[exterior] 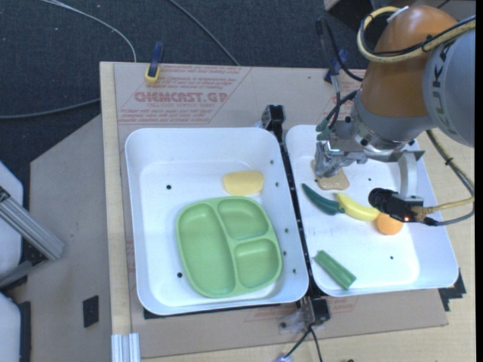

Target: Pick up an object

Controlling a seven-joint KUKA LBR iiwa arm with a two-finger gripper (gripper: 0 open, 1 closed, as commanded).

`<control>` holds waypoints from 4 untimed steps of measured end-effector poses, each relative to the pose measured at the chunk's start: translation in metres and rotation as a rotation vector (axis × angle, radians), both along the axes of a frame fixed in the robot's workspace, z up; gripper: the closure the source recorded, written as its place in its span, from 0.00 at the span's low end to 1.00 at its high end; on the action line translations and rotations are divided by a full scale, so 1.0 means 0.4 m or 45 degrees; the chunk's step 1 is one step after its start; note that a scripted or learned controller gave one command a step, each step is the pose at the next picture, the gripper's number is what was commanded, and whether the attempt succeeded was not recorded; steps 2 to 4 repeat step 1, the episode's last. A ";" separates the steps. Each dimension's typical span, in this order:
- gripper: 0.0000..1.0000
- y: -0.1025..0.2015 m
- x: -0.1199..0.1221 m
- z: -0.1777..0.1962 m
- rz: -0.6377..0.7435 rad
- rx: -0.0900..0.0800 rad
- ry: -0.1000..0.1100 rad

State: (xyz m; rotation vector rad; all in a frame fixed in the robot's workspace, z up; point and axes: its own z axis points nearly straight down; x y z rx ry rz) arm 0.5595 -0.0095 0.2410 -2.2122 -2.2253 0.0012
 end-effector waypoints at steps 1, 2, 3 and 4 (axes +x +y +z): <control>1.00 0.127 0.043 -0.042 0.000 -0.002 -0.005; 1.00 0.127 0.043 -0.042 0.000 -0.002 -0.005; 1.00 0.127 0.043 -0.042 0.000 -0.002 -0.005; 1.00 0.127 0.043 -0.042 0.000 -0.002 -0.005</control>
